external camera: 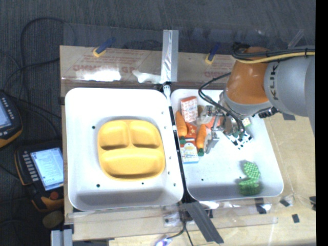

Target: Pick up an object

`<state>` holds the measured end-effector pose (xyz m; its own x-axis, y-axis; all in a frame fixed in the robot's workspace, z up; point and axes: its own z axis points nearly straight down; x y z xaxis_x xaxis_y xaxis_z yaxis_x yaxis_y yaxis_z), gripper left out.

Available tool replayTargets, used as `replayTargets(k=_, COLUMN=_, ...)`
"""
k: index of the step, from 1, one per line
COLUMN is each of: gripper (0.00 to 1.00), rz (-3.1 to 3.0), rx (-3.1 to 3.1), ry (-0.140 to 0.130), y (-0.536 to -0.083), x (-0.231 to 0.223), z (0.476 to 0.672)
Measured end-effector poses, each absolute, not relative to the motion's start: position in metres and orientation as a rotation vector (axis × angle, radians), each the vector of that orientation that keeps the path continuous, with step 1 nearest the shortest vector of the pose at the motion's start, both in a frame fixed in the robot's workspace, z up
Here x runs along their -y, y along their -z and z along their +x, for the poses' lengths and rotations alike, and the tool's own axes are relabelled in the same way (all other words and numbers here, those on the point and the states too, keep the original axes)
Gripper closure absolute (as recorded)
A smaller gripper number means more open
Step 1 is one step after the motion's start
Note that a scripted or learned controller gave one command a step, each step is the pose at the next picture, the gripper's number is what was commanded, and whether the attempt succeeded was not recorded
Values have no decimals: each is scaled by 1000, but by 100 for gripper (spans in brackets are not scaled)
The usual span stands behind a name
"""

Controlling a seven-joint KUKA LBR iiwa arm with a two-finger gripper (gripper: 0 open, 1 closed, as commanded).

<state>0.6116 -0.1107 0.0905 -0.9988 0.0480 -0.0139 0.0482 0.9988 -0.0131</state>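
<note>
While the yellow tray (131, 148) fills my left bin (77, 106), my target carrot (181, 124) lies in the right bin (266, 158): stiff, slick, best pinched mid-length. My gripper (214, 135) hovers beside it; its spread I cannot tell.

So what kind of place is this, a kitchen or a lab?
Most likely a robotics lab bench, not a kitchen: a grey arm with an orange band reaches over two shallow white bins, and a handheld control pendant with a lit screen lies on the carpet.
</note>
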Motion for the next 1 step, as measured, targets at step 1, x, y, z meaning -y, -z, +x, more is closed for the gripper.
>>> replayTargets(k=1, gripper=0, rz=234, rx=-3110, ry=32, y=-92, x=112, z=591)
